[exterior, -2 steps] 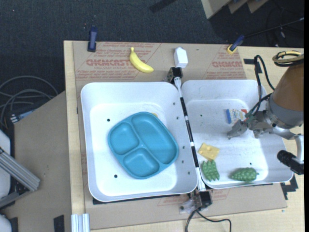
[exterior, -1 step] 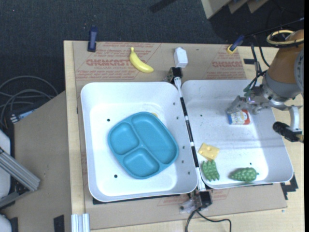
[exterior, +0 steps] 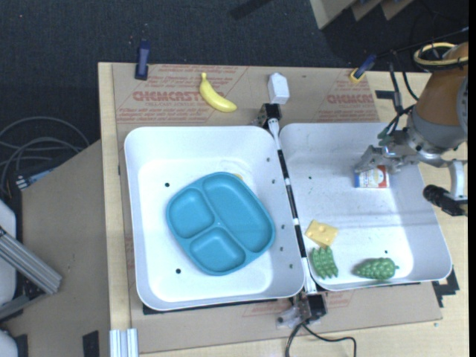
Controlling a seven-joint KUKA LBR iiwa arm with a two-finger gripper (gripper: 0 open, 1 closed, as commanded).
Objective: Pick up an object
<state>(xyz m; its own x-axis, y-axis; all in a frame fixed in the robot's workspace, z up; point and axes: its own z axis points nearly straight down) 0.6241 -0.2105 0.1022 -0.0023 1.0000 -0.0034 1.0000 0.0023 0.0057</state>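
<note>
Hovering low in right bin (exterior: 416,199): gripper (exterior: 381,161), directly over small white carton (exterior: 371,178) near bin's far side. Claw state impossible to tell. Cheese wedge (exterior: 321,233) lies well apart, nearer front.

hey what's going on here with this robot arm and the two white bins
A grey robot arm reaches in from the right, and its gripper sits low over a small carton in the right bin. Whether it has hold of the carton can't be told. That bin also has a cheese wedge and two green bunches. The left bin holds a blue divided plate. A banana lies on the bench behind.
</note>
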